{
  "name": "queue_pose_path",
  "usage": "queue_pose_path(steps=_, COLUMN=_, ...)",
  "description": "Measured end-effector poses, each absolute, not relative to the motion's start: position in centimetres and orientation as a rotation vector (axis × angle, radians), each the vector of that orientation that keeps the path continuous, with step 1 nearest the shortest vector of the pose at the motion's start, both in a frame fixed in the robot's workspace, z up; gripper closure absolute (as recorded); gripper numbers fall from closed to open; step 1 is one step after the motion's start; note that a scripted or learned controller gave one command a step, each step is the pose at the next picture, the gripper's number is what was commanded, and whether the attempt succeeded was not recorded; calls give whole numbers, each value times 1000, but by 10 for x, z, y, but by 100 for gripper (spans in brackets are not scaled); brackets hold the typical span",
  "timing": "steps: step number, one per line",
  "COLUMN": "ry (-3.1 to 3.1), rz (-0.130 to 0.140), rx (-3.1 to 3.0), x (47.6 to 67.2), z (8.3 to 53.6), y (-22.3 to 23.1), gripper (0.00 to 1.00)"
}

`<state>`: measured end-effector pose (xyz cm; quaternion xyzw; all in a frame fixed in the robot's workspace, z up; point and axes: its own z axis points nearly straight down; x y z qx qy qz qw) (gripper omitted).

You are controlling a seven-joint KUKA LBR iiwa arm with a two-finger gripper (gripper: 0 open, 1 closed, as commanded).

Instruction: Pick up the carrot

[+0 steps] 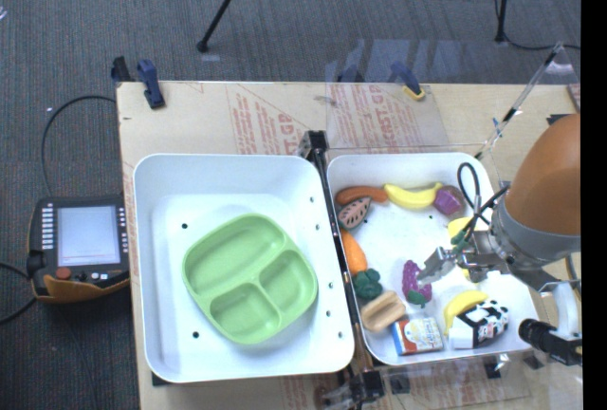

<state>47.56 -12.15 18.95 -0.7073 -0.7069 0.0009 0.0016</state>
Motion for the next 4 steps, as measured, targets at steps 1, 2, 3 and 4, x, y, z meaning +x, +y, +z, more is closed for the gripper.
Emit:
queue_pose_path(steps=1, ry=-2150, rz=6, rx=-2286, x=534, z=85, y=-83, gripper=0)
queue_pose_path(steps=2, ry=-1945, rz=-2, rx=-2470, x=604, z=151, y=-170, gripper=0)
queue_pose_path(steps=3, ry=-1774, rz=5, rx=-2582, x=640, z=90, y=-90, gripper=0)
queue_pose_path(steps=4, ry=-948, rz=18, rx=-2984, x=642, z=88, y=-83, gripper=0)
